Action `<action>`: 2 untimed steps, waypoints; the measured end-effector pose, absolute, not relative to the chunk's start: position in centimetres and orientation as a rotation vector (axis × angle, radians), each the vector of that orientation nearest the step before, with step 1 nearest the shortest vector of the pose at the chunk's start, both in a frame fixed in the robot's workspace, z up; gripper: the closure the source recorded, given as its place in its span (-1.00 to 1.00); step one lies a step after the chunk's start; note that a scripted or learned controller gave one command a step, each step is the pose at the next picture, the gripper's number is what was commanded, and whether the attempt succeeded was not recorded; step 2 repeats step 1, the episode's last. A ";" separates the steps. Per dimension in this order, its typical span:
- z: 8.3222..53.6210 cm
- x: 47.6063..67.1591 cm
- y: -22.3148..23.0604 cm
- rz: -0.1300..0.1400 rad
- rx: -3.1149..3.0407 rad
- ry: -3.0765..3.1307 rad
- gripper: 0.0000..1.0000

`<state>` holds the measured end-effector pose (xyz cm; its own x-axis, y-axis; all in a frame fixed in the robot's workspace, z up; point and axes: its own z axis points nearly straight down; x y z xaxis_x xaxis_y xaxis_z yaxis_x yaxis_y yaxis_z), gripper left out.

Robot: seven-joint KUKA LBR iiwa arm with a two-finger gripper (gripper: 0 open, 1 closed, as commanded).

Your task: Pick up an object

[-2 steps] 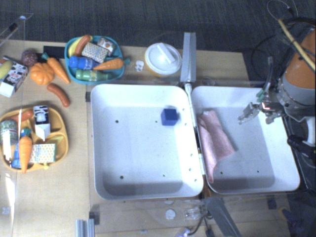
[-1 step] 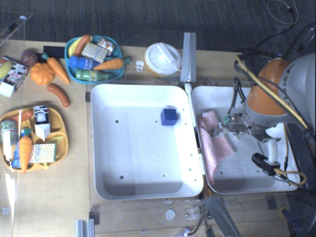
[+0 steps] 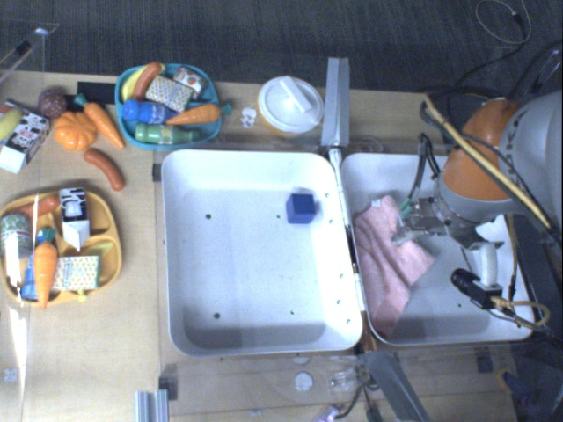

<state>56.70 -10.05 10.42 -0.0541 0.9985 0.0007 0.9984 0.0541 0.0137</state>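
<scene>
Since nothing is lifted yet, the notes below describe a pick that is only at its start.

Progress: the gripper is low in the right bin, at the pink cloth; I judge that the approach is done, while the closing, the grip and the lift are all left to do.

Fingers: they are hidden under the wrist and its cables, so I cannot tell if they are spread or pressed together, and I see nothing between them.

Likely target: the pink cloth, because it lies directly at the fingers and seems to touch them on its upper right part.

Cloth position: it spreads from the fingers away toward the wall between the two bins, and down toward the near side of the bin.

Cloth look: pale pink, soft, crumpled in long folds, lying flat and loose on the white floor; I judge it will sag and hang when it is pinched.

Other object: a small blue cube sits in the left bin, well apart from the fingers, beyond the dividing wall.

Cube look: dark blue, rigid, standing alone.
</scene>
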 end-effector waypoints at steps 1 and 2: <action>21.5 60.3 -5.7 0.006 1.988 2.428 1.00; 21.5 60.3 -5.7 0.006 1.988 2.428 1.00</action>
